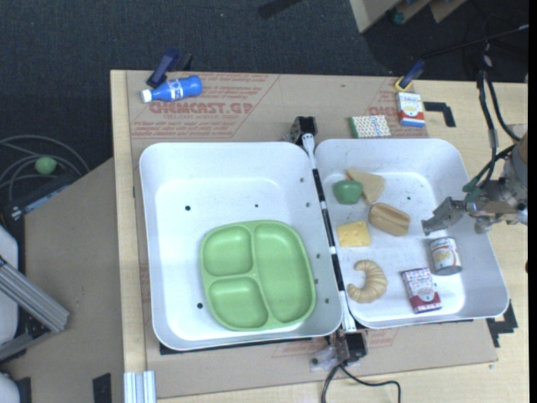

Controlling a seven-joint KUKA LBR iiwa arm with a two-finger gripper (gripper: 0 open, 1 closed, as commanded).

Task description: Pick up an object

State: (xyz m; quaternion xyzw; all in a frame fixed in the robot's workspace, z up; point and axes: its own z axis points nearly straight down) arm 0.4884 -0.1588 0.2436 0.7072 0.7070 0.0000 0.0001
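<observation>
The right bin holds several small items: a green toy pepper, a tan wedge, a brown bread loaf, a yellow cheese square, a croissant, a red box and a small can. My gripper hangs over the right side of this bin, just beyond the can and to the right of the bread loaf. I see nothing held in it.
The left bin carries a green divided plate. On the bench behind the bins lie a blue-and-white bottle, a small patterned card and a small carton. Cables run along the right edge.
</observation>
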